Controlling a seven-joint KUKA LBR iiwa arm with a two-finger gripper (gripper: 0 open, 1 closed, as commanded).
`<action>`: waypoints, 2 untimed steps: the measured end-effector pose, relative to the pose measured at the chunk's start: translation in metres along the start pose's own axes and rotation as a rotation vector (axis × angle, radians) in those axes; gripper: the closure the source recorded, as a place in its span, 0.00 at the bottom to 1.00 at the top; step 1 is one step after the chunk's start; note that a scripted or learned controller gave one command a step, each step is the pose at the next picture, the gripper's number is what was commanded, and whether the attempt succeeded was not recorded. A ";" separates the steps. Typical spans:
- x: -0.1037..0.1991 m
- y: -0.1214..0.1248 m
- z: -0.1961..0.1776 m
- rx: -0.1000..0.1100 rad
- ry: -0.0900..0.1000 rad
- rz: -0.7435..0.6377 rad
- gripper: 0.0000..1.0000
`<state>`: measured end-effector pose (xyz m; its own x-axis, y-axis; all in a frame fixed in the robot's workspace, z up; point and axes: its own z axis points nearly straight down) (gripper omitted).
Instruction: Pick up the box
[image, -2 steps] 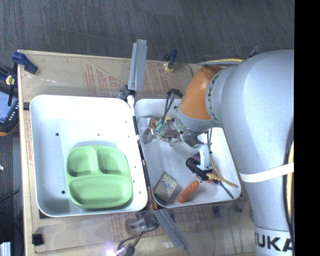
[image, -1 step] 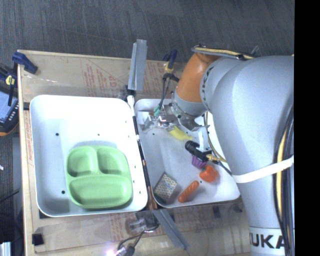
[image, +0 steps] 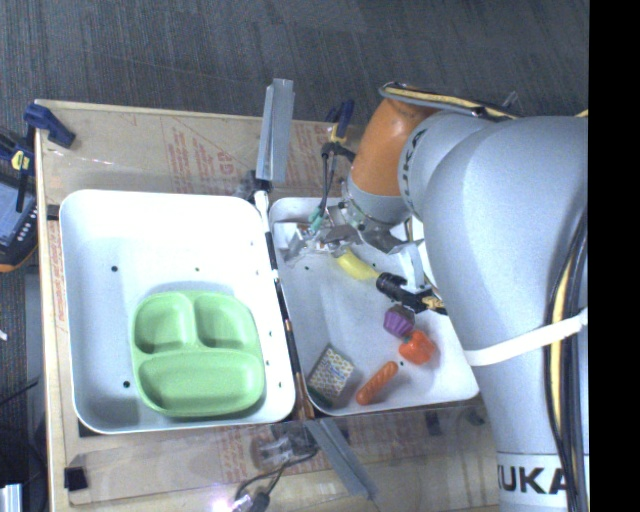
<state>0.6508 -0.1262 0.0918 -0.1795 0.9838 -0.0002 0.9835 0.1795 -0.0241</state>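
Box (image: 331, 373) near right bin's front wall, carrot (image: 377, 383) beside it; claw (image: 312, 238) far corner — grip unclear

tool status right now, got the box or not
Tool: open or shut cannot be told; it sits at the right bin's far left corner, away from the small patterned box.

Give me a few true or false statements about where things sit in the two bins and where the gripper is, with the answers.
1. The green tray lies in the left bin. True.
2. The box is between the gripper's fingers. False: it lies at the right bin's near edge, apart from the gripper.
3. The gripper is over the right bin's far corner. True.
4. The purple item lies in the left bin. False: it is in the right bin.
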 end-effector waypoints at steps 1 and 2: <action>0.000 0.000 0.000 0.000 0.000 0.000 0.00; 0.000 0.000 0.000 0.000 0.000 0.000 0.00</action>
<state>0.6508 -0.1263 0.0918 -0.1795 0.9838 0.0003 0.9835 0.1795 -0.0240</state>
